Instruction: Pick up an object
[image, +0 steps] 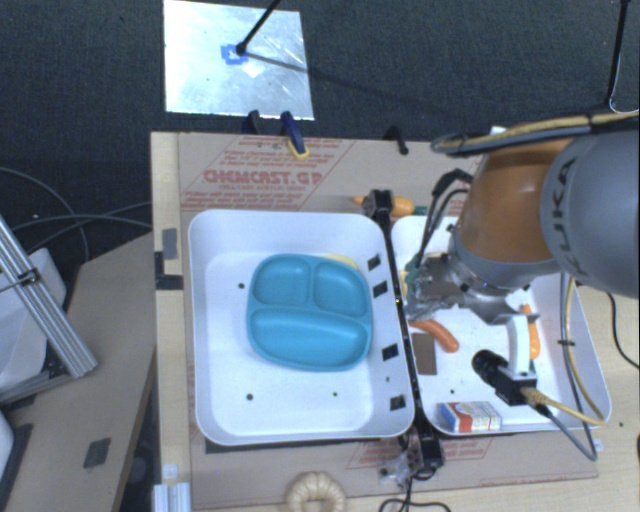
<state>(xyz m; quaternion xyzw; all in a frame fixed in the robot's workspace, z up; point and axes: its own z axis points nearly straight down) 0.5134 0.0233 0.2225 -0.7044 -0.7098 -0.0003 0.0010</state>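
My gripper (428, 291) reaches down into the right bin (590, 385) near its left wall, with the grey and orange arm covering most of that bin. Just below the gripper lies an orange sausage-shaped object (439, 334), close to it but not visibly held. A brown flat block (423, 353) sits beside the sausage on its left. At the bin's front edge lies a small red, white and blue box (470, 417). A thin orange piece (535, 337) shows to the right, by a white part.
The left bin (215, 330) holds a blue divided plate (308, 310), with a pale yellow thing (341, 260) peeking out behind it. The divider between the bins carries black clips (381, 290). An orange object (401, 207) rests at the back by the divider's end.
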